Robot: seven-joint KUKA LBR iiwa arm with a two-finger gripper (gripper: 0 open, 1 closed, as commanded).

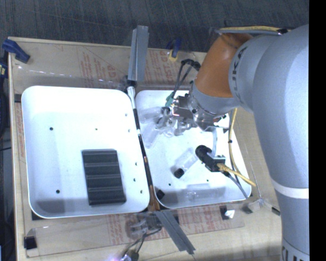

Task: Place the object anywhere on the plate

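We see a small clear bottle [185, 161] with a dark cap lying on its side on the floor of the right bin [164, 155], its capped end pointing toward the bin's front wall. A second clear thing [199, 192], hard to make out, lies close to that front wall, apart from the bottle. The gripper [171, 116] is low over the back part of the same bin, well apart from the bottle; something glassy glints at its tip, and we cannot tell whether the gripper is open or closed, or has hold of anything. The black ribbed plate [103, 176] lies flat in the left bin [49, 113], toward its front. Both bins sit side by side on the wooden worktop [70, 64].
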